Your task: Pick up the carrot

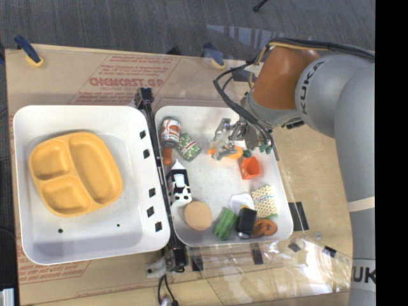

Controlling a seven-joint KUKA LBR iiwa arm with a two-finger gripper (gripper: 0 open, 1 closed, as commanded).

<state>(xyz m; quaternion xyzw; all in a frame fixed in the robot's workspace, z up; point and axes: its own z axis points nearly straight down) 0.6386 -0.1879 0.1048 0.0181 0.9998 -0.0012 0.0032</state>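
The gripper (224, 144) hangs low over the right bin (210, 231), toward its twelve o'clock end, with the grey arm (331, 101) coming in from three o'clock and its orange band (280, 75) just above the wrist. The carrot (232, 152), a small orange piece, lies on the bin floor right at the metal fingers (222, 131); they seem to stand around it with a narrow gap, but whether they actually clamp it cannot be told from this slanted look, so I would not call it held. That low, close pose suits a grasp attempt: the tool is down at the object's level rather than hovering clear. Just beside the carrot, at about four o'clock from it, sits an orange cup-like piece (250, 167), near enough in colour to be mistaken for the target, and close enough to be nudged. A red can (170, 132) and a green-and-white packet (189, 147) lie toward nine o'clock, apart from the fingers. The rest of the clutter, a cow toy (179, 185), a tan disc (197, 215) and green sticks (224, 224), crowds the six o'clock end, out of the way. The left bin (38, 247) carries a yellow divided tray (74, 172), and both bins rest on the worktop (95, 75).
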